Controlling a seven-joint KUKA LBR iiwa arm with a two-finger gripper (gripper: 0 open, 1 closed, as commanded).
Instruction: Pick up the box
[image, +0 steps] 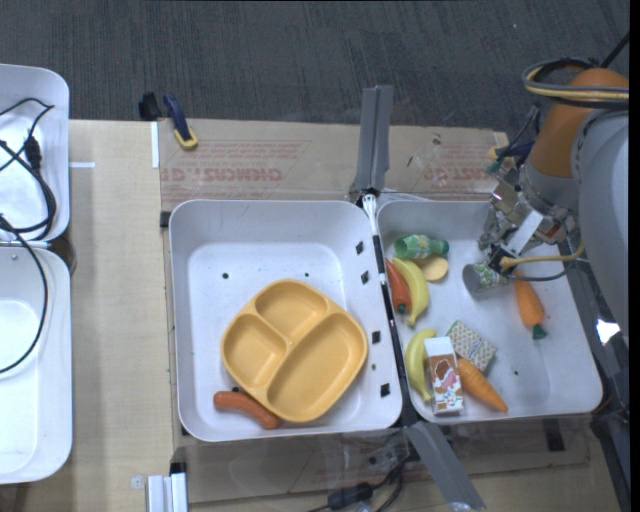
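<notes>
The bench (120, 300) is pale wood grain, with a flattened brown cardboard sheet (300, 165) printed in red lying under the 2 white bins. The left bin (190, 250) is a shallow, smooth plastic tray with rounded corners; it holds a matte yellow plate (293, 350) divided into 3 compartments, and an orange-red sausage (245, 408) lies against the plate's near-left edge, partly under its rim.

The right bin (560, 370) is of the same white plastic. The grey arm (600, 150), with its orange band, reaches in over the bin's far-right corner, and the gripper (490, 272) hangs low near the bin's far side — whether its claw is spread or pressed together cannot be told from this slanted view. Nothing is seen pinched in it.

The box (443, 374) — a small upright-printed carton, white on top with a brown and red picture — lies flat near the bin's near-left corner, well apart from the gripper and nearer the camera than it. Touching the box on its left is a curved yellow banana (417, 362); on its right lies a tapered orange carrot (481, 385), and just behind it a small checkered packet (470, 345).

A second banana (413, 287) lies along the left wall beside a red pepper (398, 287), with a green crumpled item (420, 245) and a pale potato-like lump (436, 268) close by. Another carrot (528, 305) lies just to the right of the gripper.
</notes>
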